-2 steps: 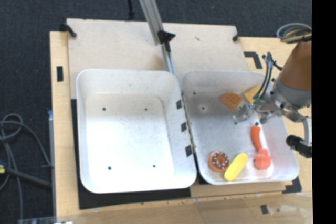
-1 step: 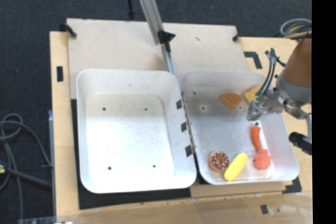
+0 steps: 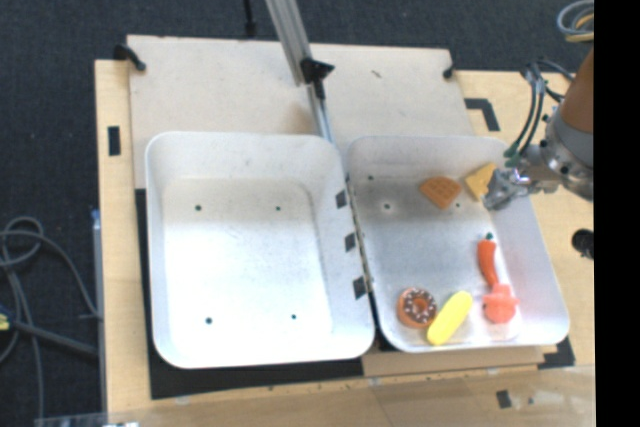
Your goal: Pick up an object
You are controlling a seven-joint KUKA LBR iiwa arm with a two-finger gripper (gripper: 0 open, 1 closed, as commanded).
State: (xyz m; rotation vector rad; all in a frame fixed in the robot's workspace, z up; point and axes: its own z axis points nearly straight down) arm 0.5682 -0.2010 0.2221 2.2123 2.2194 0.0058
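Gripper (image 3: 503, 187) at right bin's (image 3: 530, 245) far edge, jaws' state unclear, partly hiding a yellow wedge (image 3: 480, 180)

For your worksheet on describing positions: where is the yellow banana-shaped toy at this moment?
The yellow banana-shaped toy lies in the right bin, near its front edge, between the brown doughnut on its left and the orange carrot toy on its right.
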